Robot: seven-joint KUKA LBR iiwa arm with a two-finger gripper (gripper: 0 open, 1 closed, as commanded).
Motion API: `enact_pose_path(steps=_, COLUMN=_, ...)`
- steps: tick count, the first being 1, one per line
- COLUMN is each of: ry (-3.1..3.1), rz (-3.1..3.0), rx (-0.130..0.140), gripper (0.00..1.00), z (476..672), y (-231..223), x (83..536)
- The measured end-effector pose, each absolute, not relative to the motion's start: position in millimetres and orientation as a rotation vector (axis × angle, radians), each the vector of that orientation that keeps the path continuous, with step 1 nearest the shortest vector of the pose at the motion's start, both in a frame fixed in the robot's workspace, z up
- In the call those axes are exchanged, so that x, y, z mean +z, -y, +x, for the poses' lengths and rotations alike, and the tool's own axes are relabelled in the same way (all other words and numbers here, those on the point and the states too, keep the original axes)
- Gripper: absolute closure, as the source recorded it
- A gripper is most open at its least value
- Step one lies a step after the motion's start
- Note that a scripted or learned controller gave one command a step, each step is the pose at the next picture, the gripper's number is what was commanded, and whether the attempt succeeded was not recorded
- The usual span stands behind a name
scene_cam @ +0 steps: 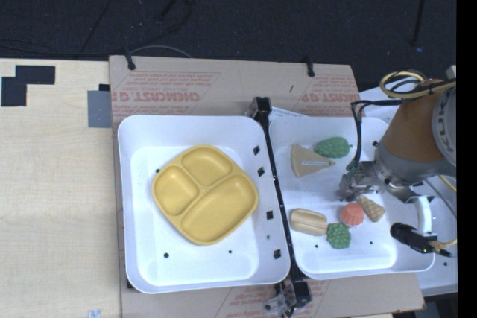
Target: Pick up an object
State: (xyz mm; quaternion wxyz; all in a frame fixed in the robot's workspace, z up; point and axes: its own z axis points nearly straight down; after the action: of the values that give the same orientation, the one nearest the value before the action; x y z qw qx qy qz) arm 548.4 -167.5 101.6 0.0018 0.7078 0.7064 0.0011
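The objects sit in the right bin [313,264], beside the left bin [141,249] that holds a yellow divided plate [205,194]. Largest in the right bin is a tan wedge [307,160]; just right of the wedge lies a green leafy piece [332,147]. Below the wedge rest a tan roll [308,221], an orange-red ball [352,214], a green cluster [338,236] and a small cone [371,208]. The gripper [356,186] hovers right of the wedge; whether it is spread I cannot tell.
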Motion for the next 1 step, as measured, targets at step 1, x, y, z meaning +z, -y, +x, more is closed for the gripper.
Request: enact_pose_path(steps=1, ry=-2.222, rz=2.218, rx=0.002, gripper=1.0, z=559.5, y=169.4, x=155.0)
